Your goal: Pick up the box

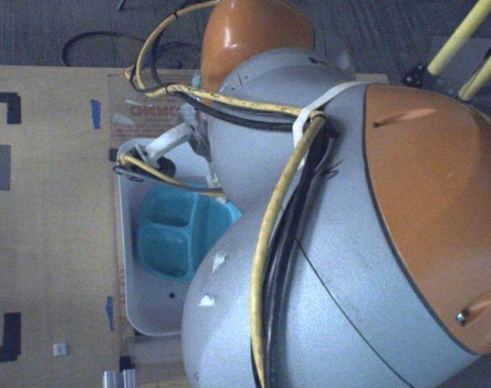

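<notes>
Grey arm (342, 241) with orange caps crowds the camera view, its bulk spread over the right and centre and hiding most of what lies beneath. Yellow and black cables (281, 208) run along its casing and loop off toward the upper left. Under the arm, part of one white bin (136, 293) shows, its rounded corner and left wall standing against the pale wooden surface (51, 241). Inside that bin rests a teal tray (174, 237) with two compartments, its right side covered by the arm. A white part of the robot (166, 142) reaches over the bin's upper end, beside a yellow cable loop; whether this is the gripper, and whether it is released or clenched, cannot be told. No box can be picked out in the uncovered part of the bin. Blue tape strips (95, 113) and black markings (6, 107) dot the surface at left. Dark floor (59, 14) lies beyond the top edge.
</notes>
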`<action>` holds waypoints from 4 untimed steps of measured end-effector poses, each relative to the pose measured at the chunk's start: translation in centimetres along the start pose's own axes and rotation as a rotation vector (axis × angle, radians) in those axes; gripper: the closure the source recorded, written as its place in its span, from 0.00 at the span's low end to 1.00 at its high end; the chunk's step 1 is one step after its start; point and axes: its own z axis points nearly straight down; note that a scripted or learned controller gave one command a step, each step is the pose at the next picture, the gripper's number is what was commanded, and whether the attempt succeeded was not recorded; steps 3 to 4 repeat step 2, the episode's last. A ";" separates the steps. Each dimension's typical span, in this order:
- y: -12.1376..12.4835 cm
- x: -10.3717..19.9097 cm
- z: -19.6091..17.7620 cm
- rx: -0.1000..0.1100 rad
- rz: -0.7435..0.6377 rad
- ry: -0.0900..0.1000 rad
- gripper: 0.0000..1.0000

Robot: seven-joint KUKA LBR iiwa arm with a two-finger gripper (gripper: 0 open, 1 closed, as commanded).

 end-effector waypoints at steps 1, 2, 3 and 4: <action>-0.5 -1.1 13.1 0.001 -0.039 0.001 1.00; 1.4 2.8 6.2 -0.001 0.117 0.006 1.00; 1.4 2.8 6.2 -0.001 0.117 0.006 1.00; 1.4 2.8 6.2 -0.001 0.117 0.006 1.00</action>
